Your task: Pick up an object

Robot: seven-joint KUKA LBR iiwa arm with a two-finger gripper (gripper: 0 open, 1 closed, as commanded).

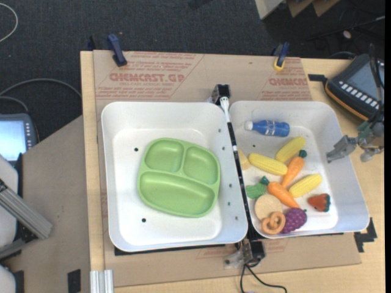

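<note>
Two shallow white bins sit side by side on the bench (183, 258), which is covered by a brown sheet of board printed with red lettering. The left bin (116, 182) holds a green divided plate (178, 177) with three compartments, lying flat near the bin's middle.

The right bin (342, 182) holds the toys. A blue bottle (269, 127) lies on its side near the far wall. Below it, a yellow corn cob (291, 149) lies slanted, with a second corn cob (267, 163) just beside it toward the left and a third corn cob (305, 185) nearer the right. An orange carrot (293, 171) lies between them, and another carrot (281, 193) with a green top touches it lower down. A round tan cookie (264, 207) lies beneath that, with a pretzel (274, 223) and a bunch of purple grapes (294, 218) against the near wall. A red strawberry (318, 202) lies just right of the grapes.

The pincer (343, 146) is at the right bin's right wall, over its rim, apart from all the toys. Its grey fingers look slightly spread and nothing is seen between them, though the view is small and partly blurred there.

Blue and yellow clamps (116, 49) grip the board's far edge.
</note>
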